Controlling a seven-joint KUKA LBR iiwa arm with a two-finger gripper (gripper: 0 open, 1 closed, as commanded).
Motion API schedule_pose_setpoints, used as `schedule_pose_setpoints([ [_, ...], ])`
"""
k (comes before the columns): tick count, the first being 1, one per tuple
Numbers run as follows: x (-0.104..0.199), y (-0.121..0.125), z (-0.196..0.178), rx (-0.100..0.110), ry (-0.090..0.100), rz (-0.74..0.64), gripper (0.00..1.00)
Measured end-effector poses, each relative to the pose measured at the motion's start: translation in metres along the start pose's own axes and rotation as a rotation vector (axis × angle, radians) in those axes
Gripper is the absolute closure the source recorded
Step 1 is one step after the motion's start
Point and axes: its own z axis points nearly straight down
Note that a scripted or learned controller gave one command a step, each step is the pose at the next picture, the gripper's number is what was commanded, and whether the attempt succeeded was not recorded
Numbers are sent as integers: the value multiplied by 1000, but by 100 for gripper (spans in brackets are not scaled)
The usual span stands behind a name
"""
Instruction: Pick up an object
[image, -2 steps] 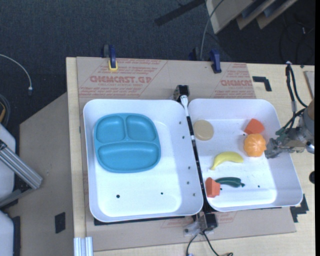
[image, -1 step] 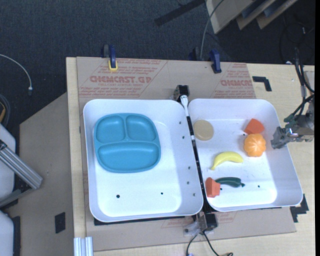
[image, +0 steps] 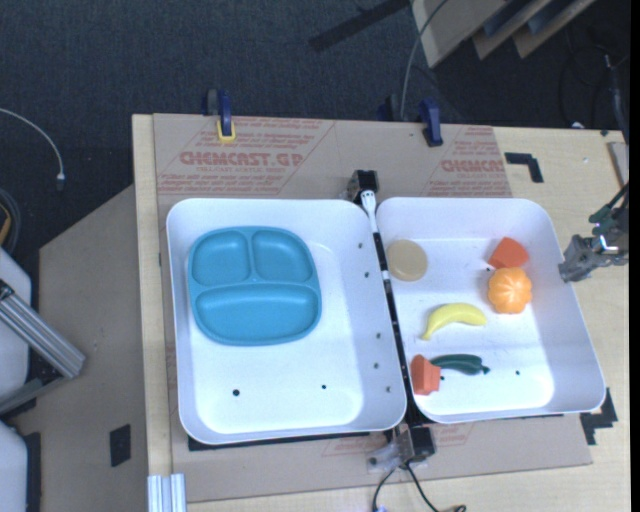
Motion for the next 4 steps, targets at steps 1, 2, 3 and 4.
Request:
schedule_pose_setpoints([
  [1, 46, 9, 20, 9, 5, -4, 100],
  [2, 91, 11, 27, 9, 6, -4, 100],
  [3, 146, 25, 47, 11, 6, -4, 100],
  [4, 203, 37, 65, 11, 6, -5, 100],
])
